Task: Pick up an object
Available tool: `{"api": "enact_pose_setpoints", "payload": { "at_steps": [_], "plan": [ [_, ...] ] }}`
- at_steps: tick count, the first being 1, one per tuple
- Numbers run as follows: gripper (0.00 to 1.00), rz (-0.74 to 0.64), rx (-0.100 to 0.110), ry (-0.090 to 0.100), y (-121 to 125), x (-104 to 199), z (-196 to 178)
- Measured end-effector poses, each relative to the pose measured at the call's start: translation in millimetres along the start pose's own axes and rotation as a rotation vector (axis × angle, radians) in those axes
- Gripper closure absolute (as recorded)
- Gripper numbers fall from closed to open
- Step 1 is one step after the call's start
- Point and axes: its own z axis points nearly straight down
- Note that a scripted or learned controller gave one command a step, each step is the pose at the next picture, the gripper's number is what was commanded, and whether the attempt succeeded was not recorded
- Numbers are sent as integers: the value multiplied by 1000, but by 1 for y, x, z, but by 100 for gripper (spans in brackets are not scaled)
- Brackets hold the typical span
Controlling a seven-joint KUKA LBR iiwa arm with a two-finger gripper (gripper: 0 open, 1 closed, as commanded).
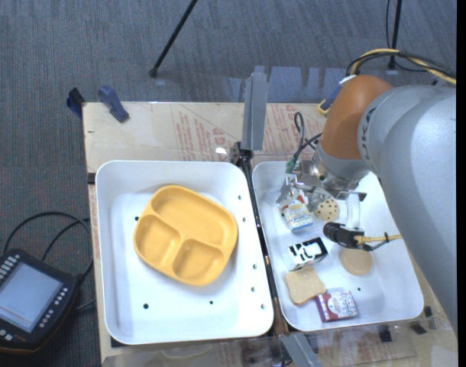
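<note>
Lighting even and moderately bright from overhead, white bins near overexposure, soft short shadows under the yellow tray, slight softness throughout, far floor dimmer.

— Where's the arm?
— It reaches in from the right, grey, orange band above the wrist, bent downward.
— And the gripper?
— Low, pointing down (its tip hard to make out).

A robotics lab: grey carpet across the top of the frame, a teach pendant at lower left, tripod legs at the top.
</note>
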Motion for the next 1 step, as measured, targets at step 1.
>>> {"api": "enact_pose_setpoints", "payload": {
  "at_steps": [1],
  "plan": [
    [100,66,-7,1,-7,50,-92]
  ]
}}
